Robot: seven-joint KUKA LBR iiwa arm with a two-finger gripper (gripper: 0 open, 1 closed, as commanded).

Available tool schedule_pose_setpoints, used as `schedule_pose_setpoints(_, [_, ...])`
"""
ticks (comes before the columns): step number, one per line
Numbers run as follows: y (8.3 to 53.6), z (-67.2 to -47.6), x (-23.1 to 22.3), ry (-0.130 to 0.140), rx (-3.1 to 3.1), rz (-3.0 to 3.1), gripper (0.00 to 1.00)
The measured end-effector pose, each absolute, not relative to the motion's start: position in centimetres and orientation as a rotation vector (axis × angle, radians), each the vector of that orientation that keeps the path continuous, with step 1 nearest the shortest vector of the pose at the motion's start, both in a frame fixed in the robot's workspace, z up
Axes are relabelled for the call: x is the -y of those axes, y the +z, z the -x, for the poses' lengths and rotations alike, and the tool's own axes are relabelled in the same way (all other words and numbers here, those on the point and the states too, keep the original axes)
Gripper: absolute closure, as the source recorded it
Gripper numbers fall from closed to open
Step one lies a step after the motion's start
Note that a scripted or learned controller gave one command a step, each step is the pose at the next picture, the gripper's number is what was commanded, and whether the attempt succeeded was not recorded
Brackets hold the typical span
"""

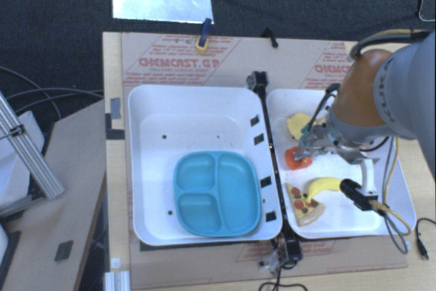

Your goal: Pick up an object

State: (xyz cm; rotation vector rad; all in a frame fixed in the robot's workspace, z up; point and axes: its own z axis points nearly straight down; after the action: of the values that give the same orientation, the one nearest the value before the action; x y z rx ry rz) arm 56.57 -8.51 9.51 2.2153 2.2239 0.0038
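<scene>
**A:** Which object do you go for, and where is it now?

**B:** I think the orange-red object (297, 159). It lies on the floor of the right bin (402, 201), close to the wall that divides the two bins. My gripper (308, 146) is down right at it, on its upper right side. Whether the gripper is apart or together, I cannot tell; the wrist covers that part from this camera.

**A:** So is it picked up?

**B:** I judge not yet. The object seems to rest on the bin floor, not lifted. The reach looks done; the grasp and the lift are left, as far as I can see.

**A:** What is around it?

**B:** A pale yellow object (297, 125) is just behind it, partly under the arm. In front lie a banana (324, 185) and a pizza slice toy (304, 204), near but apart from my target. The left bin (157, 126) holds a blue divided tray (218, 193). Both bins stand on the table (177, 61).
</scene>
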Motion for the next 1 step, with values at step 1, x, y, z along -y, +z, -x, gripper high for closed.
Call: schedule_pose_setpoints(1, [19.05,-58.41,0.57,0.018,-2.232,-2.203,1.00])
